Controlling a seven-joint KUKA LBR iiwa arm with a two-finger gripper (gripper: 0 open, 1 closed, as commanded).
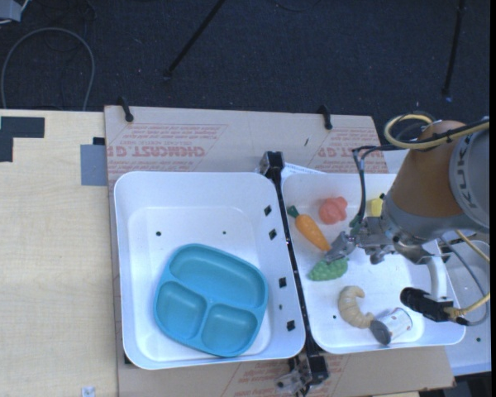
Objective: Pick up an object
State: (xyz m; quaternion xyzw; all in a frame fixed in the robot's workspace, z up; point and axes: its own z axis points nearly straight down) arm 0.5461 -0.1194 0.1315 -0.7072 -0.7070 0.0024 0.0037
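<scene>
The arm [434, 184] reaches in over the right bin [314, 325], and its tool [342, 247] hangs low above the middle of that bin, tips pointing toward the divider between the two bins. The tool sits just above a small green object [328, 270], perhaps a toy leaf vegetable, and just beside the lower end of an orange toy carrot [311, 231]. At this slant and in this blur I cannot tell whether the tool is spread or closed, nor whether it touches the green piece; nothing is plainly lifted.

The nearest candidate is the green object. It looks like a light, moulded plastic or rubber toy, low and lumpy, so it will probably weigh little but may skid on the smooth white bin floor if pushed from one side. A hold across its narrower width, near the middle, seems safest. The carrot lies tilted, stem end toward the divider; its tapered body is likely stiff and a little slick, best taken across the thick upper half.

Other things lie in the same bin: a pinkish-red rounded toy [333, 209] near the far side, a pale curved piece [353, 305] like a croissant or banana toward the near edge, and a small white cylinder [395, 322] just beside it. The left bin [140, 213] holds a blue compartment tray [211, 299], well apart from the tool.
</scene>
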